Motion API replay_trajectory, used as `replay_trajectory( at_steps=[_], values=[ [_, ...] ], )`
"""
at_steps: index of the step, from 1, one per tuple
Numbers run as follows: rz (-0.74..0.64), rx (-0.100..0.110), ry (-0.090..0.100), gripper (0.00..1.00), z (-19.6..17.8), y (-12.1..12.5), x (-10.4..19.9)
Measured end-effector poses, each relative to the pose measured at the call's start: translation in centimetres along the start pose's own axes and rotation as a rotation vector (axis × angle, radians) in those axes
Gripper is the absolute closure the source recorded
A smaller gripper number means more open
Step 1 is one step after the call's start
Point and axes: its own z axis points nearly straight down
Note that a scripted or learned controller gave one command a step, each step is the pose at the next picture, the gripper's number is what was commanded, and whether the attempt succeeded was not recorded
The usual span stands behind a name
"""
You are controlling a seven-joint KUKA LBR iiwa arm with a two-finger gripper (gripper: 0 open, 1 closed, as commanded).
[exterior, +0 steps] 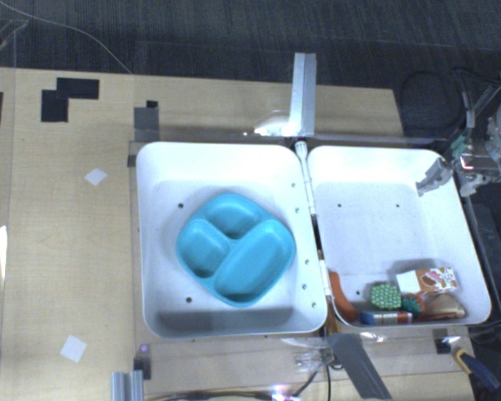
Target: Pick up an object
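The gripper [438,176] hung at the right bin's [376,182] upper-right rim, holding nothing. The objects [413,295] lay heaped in that bin's lower-right corner, well apart from it. A blue divided plate [236,247] sat in the left bin [163,174]. Judging by this, the whole pick remained undone.

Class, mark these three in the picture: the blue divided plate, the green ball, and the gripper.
blue divided plate [236,247]: camera view, on its central divider.
green ball [384,295]: camera view, on its top.
gripper [434,178]: camera view, between its fingertips.
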Motion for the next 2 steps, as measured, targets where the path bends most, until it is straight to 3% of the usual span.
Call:
replay_trajectory(
  at_steps=[1, 2],
  values=[
    [0.001, 0.001, 0.001, 0.0, 11.7, -7.6, -1.0],
    [-0.144, -0.002, 0.0, 0.0, 8.9, -6.4, -1.0]
  ],
)
